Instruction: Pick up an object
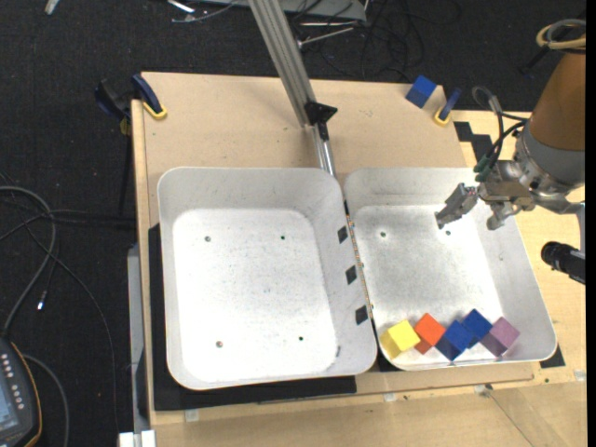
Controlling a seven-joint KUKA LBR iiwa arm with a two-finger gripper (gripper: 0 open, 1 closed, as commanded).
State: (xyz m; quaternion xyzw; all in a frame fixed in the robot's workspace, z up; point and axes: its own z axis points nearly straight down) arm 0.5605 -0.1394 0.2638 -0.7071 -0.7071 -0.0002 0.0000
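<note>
Several small blocks lie in a row along the near edge of the right bin (521, 259): a yellow block (401, 337), an orange block (429, 331), two blue blocks (464, 332) and a purple block (501, 335). My gripper (477, 207) hangs over the far right part of that bin, well away from the blocks. It is open, its two fingers spread apart with nothing between them.
The left bin (250, 277) sits beside the right one. A metal pole (284, 49) slants in from the top to the gap between the bins. A blue block (422, 90) and clamps rest on the bench's far edge.
</note>
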